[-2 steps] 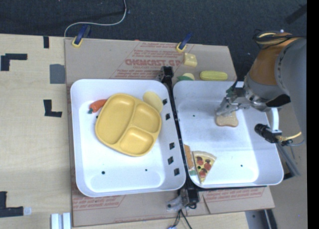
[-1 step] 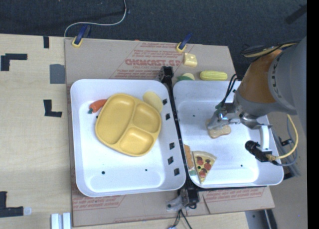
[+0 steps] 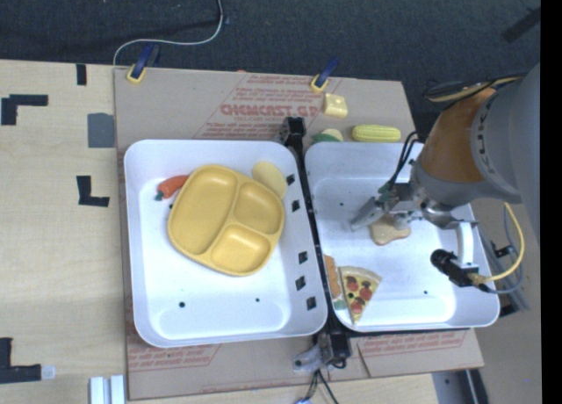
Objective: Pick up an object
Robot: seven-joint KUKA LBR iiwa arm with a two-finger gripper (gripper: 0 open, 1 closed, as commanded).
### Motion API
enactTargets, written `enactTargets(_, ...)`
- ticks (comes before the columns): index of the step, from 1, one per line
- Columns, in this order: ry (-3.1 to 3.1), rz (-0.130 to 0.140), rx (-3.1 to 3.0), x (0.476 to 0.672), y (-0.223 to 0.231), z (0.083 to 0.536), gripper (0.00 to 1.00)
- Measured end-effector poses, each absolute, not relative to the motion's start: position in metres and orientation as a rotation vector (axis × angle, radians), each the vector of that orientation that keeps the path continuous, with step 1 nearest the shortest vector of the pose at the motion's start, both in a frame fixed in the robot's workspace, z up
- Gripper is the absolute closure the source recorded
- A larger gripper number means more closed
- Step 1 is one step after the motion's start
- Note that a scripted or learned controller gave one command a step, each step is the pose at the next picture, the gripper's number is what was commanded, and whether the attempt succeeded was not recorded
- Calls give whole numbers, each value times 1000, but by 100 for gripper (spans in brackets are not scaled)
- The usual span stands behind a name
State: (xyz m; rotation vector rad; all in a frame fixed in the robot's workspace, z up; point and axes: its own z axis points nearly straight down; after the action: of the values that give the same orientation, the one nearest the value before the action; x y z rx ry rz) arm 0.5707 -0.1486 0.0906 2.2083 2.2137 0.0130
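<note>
Your gripper (image 3: 376, 214) sits low in the right bin (image 3: 439, 310), and you cannot tell how it is set, though it hangs just beside the tan cookie-like piece (image 3: 389, 233), likely the target. The pizza slice (image 3: 356, 290) lies nearer the front wall, while the yellow tray (image 3: 226, 219) fills the left bin (image 3: 154, 297), well apart.

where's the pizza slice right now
The pizza slice lies in the right bin, near its front-left corner beside the divider between the two bins. It sits below the tan piece next to the gripper.
</note>
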Motion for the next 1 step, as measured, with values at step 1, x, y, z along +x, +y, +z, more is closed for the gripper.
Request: enactTargets(1,2217,4,2209,623,-120,90,0)
